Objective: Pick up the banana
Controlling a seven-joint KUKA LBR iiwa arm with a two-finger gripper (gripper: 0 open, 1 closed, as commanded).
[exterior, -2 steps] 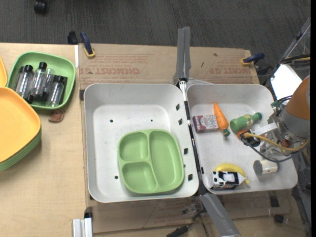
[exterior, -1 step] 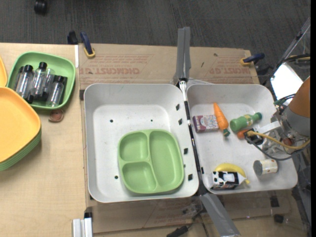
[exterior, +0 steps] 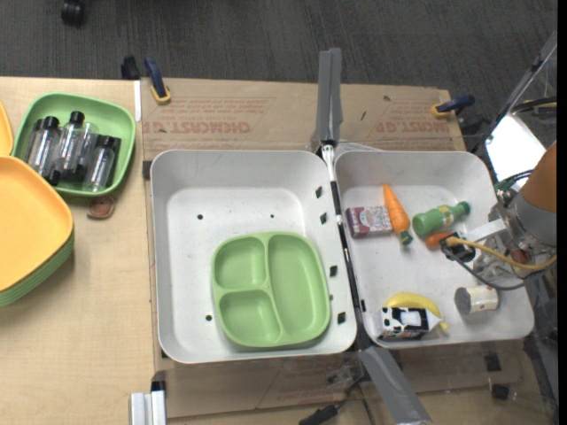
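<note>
Lying apart, banana [exterior: 415, 303], btm-left of gripper [exterior: 514, 239]

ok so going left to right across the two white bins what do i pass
green divided plate → purple carton → carrot → green bottle → small pale cylinder. Left out: the banana and the black-and-white carton under it, which span the same stretch as the carrot and bottle.

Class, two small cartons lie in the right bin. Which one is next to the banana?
The black-and-white carton, lying right beside the banana at the front. The purplish carton lies farther back, next to the carrot.
</note>
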